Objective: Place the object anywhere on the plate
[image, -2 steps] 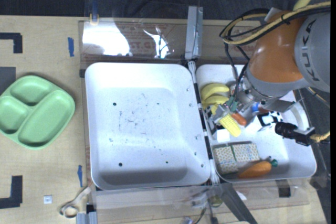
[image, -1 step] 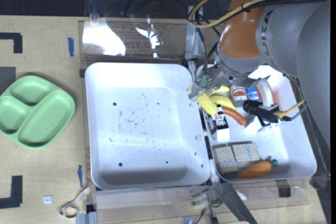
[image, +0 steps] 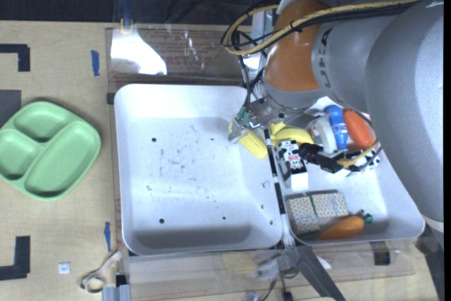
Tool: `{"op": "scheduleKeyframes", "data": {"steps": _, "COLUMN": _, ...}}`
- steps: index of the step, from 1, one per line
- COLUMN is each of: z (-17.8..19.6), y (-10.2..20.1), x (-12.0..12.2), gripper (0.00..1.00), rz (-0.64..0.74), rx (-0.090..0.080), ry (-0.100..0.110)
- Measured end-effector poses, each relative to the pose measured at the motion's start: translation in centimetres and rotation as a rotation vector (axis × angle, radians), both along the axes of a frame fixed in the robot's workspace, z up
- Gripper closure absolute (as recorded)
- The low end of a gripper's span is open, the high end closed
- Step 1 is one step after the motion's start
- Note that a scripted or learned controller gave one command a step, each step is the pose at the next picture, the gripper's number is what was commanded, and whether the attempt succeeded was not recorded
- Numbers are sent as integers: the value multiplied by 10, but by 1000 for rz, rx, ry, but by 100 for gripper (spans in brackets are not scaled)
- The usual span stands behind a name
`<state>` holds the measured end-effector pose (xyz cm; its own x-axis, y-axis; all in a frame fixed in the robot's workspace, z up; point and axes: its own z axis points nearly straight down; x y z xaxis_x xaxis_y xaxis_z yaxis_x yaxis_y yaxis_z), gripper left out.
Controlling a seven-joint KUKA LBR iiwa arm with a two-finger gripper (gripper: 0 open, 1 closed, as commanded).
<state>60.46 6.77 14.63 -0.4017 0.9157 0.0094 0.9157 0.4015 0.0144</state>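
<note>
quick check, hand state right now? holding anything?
Hand: cannot be told. It sits low at the divider between the two bins, right beside the toy corn; whether it grips the corn is not visible.

A single fixed camera is mounted above the desk [image: 56, 46], looking down at a slant. Both bins fall in frame: left bin [image: 190, 222] at centre, right bin [image: 394, 208] toward 3 o'clock. The arm [image: 380, 46] enters from 2 o'clock, close to the lens.

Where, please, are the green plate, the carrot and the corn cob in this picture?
Green plate [image: 67, 151]: camera view, floor of its large compartment.
Carrot [image: 342, 227]: camera view, middle of its orange body.
Corn cob [image: 253, 144]: camera view, middle of its yellow kernels.
</note>
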Motion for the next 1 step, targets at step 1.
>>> {"op": "scheduleKeyframes", "data": {"steps": 1, "z": 36, "y": -10, "x": 13, "gripper": 100, "rz": -127, "rx": -15, "ry": 13}}
